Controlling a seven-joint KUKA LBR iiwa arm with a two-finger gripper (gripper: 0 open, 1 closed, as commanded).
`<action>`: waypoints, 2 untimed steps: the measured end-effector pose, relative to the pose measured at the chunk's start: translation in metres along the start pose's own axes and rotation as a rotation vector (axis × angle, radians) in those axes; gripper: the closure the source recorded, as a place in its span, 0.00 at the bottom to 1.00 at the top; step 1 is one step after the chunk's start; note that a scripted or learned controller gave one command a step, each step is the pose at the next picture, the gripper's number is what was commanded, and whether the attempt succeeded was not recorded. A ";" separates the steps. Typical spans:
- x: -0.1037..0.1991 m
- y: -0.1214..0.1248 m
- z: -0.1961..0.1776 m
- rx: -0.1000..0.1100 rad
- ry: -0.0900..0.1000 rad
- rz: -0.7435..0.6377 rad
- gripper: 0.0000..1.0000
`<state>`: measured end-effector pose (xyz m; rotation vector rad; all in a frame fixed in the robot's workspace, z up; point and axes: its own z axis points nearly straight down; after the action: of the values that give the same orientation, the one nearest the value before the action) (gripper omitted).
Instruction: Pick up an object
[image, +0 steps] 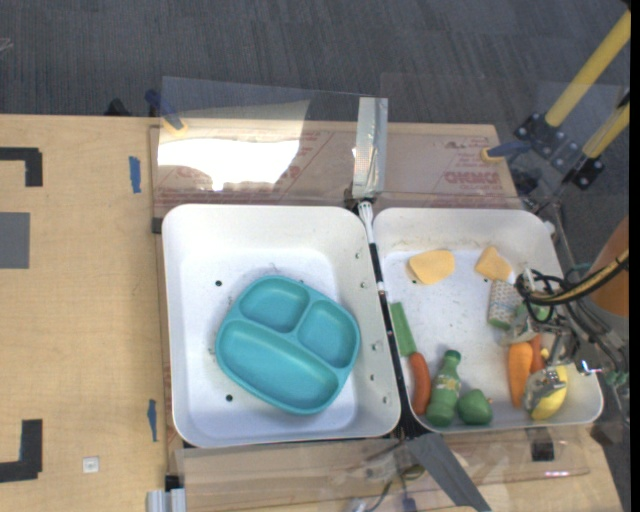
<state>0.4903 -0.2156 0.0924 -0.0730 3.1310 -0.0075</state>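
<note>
Gripper (548, 385): working low at the right bin's (450, 300) right edge, over the yellow toy (548, 398) and orange carrot (518, 368). You cannot tell its state. Risk: these neighbours are crowding together, so you are likely nudging both.

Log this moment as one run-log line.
gripper: low in right bin, over yellow toy | grasp: unconfirmed | teal plate: left bin
</note>
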 end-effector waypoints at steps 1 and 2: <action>-0.004 -0.001 -0.013 0.005 -0.010 -0.001 1.00; -0.054 0.037 -0.099 -0.003 -0.004 0.028 1.00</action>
<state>0.5418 -0.1760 0.1916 -0.0288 3.1281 -0.0022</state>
